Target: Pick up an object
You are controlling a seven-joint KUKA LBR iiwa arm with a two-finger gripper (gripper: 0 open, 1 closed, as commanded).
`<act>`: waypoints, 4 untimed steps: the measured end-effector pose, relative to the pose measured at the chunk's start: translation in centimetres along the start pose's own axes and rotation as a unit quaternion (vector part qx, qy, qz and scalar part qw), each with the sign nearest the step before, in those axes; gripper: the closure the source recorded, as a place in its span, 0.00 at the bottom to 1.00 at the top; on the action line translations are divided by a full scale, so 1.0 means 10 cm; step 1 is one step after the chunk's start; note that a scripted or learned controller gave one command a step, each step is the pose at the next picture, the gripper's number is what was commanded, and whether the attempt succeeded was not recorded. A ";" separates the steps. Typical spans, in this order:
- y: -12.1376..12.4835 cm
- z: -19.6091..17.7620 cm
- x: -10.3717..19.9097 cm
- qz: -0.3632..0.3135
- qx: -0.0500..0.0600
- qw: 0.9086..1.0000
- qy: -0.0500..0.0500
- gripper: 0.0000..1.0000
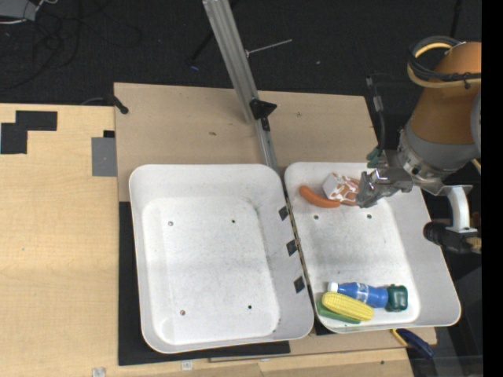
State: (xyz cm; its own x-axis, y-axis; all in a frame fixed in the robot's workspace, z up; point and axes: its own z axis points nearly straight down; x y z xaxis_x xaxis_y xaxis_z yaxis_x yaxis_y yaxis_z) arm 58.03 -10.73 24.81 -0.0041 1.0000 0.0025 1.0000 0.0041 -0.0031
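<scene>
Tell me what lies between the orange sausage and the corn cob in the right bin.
Bare white bin floor, per the camera view, between the sausage and corn cob.

Orange-white packet (339, 187), right bin's (440, 289) far end

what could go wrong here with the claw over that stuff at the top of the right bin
1. The claw sits right at a small red-and-white packet that touches an orange sausage-shaped toy; closing could catch both or nudge one away.
2. Both lie near the right bin's far rim, so a push may wedge them against the wall.
3. The packet looks flat, so it may slip out.
</scene>
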 end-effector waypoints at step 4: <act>-0.52 0.28 1.92 0.000 0.002 1.000 0.000 1.00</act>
